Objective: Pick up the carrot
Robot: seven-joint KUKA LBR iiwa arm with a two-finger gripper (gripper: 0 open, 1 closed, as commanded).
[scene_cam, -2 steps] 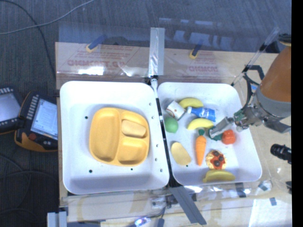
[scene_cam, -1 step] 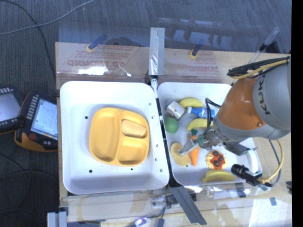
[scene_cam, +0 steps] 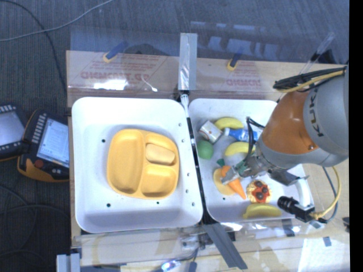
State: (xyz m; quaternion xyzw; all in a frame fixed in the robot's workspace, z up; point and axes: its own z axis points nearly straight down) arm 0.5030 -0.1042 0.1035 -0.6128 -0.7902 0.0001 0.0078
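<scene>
- Step: approach. The jaws [scene_cam: 243, 168] hovered just beside the carrot [scene_cam: 234, 184] in the right bin [scene_cam: 211, 208].
- Jaw opening: could not tell.
- Next: centre over carrot, descend, close.

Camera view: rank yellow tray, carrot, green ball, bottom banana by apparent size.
1. Yellow tray, by far the largest.
2. Bottom banana.
3. Carrot, partly under the gripper, so unsure against the banana.
4. Green ball.
</scene>
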